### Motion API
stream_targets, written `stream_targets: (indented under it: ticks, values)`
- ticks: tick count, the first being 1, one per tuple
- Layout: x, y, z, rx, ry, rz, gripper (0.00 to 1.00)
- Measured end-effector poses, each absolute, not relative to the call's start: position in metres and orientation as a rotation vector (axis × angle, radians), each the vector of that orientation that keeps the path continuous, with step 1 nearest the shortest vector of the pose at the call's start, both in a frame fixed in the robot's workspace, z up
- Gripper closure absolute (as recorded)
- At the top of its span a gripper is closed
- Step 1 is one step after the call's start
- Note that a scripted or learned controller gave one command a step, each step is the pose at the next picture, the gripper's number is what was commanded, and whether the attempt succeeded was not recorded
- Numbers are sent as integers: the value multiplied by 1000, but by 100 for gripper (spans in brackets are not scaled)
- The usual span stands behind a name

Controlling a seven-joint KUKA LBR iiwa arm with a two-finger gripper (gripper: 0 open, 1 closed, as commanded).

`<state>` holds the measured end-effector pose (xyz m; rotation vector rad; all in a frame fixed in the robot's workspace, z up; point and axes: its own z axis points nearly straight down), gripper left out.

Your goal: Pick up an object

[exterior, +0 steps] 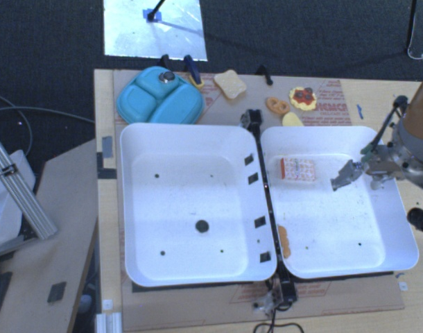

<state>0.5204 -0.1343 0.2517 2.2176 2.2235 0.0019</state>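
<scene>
In the right bin (378,255) a small clear packet with red print (297,169) lies near the back left. An orange piece (283,241) rests against the bin's left wall near the front. My gripper (344,176) reaches in from the right, a short way right of the packet, over the bin floor. I see nothing between its fingers. A small dark round thing (202,225) lies on the floor of the left bin (149,186).
Behind the bins on the bench are a blue divided plate (160,97), a toast slice (229,84), a pretzel (277,105), a small pizza toy (303,98) and a yellow piece (292,120). A black divider (261,186) runs between the bins.
</scene>
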Motion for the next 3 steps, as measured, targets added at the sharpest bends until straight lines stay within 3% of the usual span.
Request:
stream_targets:
  ticks: [1,2,3]
  values:
    - [554,-170,111,2225,2225,-7,0]
    - [612,-208,112,2211,2220,5,0]
    - [671,-205,84,2214,2227,3,0]
